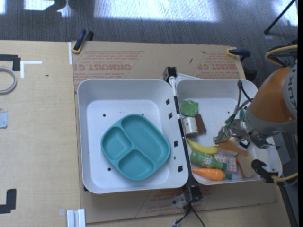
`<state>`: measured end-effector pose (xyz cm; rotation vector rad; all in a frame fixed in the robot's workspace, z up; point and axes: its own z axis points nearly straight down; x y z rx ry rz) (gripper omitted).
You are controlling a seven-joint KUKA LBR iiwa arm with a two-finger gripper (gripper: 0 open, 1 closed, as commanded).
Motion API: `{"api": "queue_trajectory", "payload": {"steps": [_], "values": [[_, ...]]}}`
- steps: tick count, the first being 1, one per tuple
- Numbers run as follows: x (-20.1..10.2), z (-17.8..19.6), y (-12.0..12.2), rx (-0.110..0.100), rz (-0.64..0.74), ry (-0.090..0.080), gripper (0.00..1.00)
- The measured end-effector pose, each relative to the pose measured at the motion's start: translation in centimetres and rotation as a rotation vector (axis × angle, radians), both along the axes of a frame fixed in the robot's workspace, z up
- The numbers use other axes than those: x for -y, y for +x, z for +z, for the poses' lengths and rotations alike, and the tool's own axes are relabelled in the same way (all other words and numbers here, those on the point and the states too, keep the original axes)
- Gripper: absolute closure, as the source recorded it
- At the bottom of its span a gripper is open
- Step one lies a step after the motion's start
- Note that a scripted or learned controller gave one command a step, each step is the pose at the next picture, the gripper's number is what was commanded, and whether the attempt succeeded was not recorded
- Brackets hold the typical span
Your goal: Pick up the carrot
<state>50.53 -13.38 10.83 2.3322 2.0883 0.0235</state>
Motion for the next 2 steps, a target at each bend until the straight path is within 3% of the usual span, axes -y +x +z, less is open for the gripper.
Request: {"api": "queue_trajectory", "payload": {"steps": [1, 2], "values": [[3.6, -0.3, 5.5, 0.009, -0.037, -0.001, 1.00], [7.9, -1.5, 1.5, -0.018, -0.250, 0.001, 1.00]]}}
